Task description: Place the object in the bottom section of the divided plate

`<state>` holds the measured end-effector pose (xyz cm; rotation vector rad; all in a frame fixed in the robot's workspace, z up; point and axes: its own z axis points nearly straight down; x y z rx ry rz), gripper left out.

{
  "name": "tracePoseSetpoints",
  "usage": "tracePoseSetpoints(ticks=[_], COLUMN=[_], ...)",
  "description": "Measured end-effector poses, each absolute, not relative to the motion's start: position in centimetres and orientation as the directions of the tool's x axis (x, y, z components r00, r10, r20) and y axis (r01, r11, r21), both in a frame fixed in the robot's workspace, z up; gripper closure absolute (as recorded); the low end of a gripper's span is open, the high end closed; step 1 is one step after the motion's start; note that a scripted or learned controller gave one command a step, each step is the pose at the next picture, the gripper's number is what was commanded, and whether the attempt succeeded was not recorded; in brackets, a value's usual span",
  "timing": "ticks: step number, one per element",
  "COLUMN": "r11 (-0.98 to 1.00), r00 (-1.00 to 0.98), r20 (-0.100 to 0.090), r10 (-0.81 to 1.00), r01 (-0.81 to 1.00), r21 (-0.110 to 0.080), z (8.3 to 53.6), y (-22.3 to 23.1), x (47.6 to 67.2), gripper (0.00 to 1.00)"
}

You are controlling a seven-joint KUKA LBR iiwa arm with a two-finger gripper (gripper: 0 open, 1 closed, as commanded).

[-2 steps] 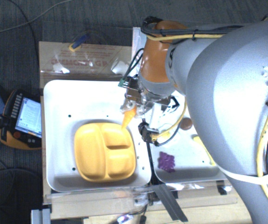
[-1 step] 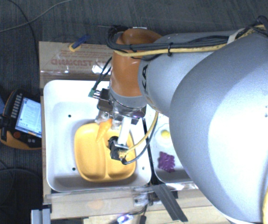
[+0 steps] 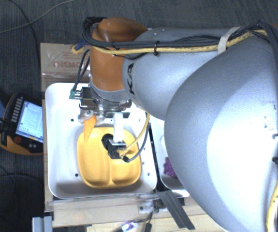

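A yellow divided plate (image 3: pixel 102 170) lies in the front half of the left white bin (image 3: pixel 61 144); a ridge runs down its near part. My gripper (image 3: pixel 98 114) hangs over the plate's far edge, below the orange band of the wrist. A small orange wedge-shaped object (image 3: pixel 89 127) shows just under the gripper's left side, over the plate's far left corner. Whether it is held or resting on the plate is hidden by the wrist.
The grey arm covers most of the right bin (image 3: pixel 164 175), where a small purple thing (image 3: pixel 169 166) shows at its left wall. A teach pendant (image 3: pixel 25 124) lies on the floor to the left of the bench.
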<state>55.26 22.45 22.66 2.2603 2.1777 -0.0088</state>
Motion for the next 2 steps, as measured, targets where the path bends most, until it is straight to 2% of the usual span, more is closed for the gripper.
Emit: tracePoseSetpoints(ticks=[1,2], r11=[0.085,-0.023], r00=[-0.085,0.023], r20=[-0.004,-0.003], r10=[0.996,1.0], r01=[0.996,1.0], r21=[-0.001,-0.007], z=[33.2,17.3], y=[19.4,22.5], x=[52.1,51.4], gripper=[1.0,1.0])
